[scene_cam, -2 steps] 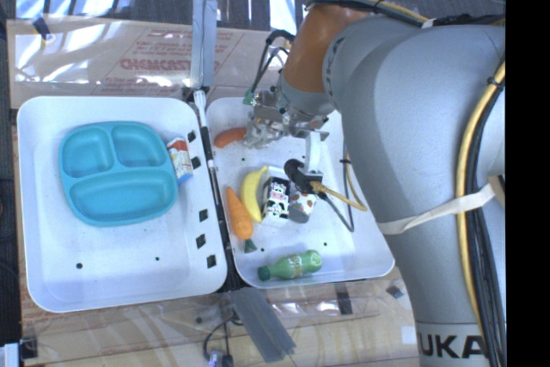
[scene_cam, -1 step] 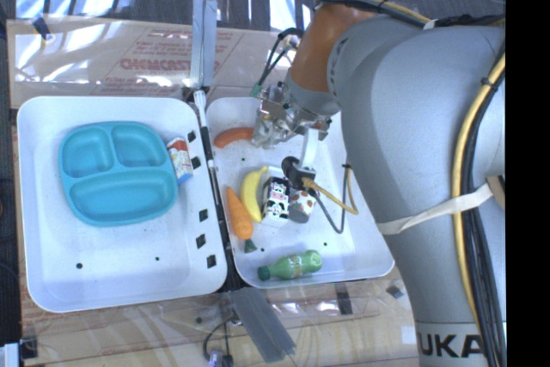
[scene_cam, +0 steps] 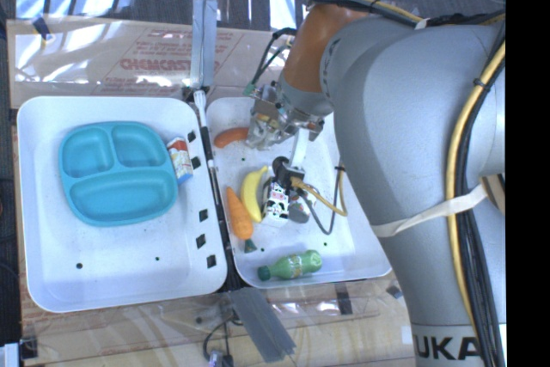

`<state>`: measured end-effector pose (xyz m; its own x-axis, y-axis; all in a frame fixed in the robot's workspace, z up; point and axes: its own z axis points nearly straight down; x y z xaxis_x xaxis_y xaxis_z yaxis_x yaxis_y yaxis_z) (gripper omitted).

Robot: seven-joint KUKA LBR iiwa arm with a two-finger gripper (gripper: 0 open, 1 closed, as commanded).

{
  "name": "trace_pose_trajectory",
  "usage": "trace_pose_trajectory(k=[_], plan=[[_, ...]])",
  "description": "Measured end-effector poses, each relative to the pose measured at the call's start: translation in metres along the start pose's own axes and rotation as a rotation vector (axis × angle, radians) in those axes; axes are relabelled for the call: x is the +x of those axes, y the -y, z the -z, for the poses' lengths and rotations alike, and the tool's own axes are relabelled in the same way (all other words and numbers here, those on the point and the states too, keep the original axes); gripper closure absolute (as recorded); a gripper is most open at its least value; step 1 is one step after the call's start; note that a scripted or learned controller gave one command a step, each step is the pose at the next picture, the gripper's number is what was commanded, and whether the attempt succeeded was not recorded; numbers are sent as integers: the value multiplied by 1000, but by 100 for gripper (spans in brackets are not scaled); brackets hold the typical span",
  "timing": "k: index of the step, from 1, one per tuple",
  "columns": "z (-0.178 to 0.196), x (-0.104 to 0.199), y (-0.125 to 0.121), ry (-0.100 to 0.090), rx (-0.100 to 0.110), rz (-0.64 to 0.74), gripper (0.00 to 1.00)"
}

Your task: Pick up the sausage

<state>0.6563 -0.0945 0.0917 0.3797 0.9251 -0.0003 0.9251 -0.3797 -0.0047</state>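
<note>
Hovering low in the right bin [scene_cam: 361,258], just right of the sausage [scene_cam: 229,137]. Banana [scene_cam: 252,193] below. Jaws' state: cannot tell.

The arm [scene_cam: 412,150] is covering much of the right bin [scene_cam: 357,266]. The sausage [scene_cam: 229,137] is lying partly tucked under the gripper [scene_cam: 262,136], whose fingertips are blurring together.

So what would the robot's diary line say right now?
gripper: over right bin | sausage: beside it, not held | carrot, banana: untouched
</note>
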Motion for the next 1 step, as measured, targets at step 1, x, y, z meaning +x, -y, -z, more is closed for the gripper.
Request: trace_pose_trajectory(k=[1], plan=[[10,1,0,0,3,6,100]])
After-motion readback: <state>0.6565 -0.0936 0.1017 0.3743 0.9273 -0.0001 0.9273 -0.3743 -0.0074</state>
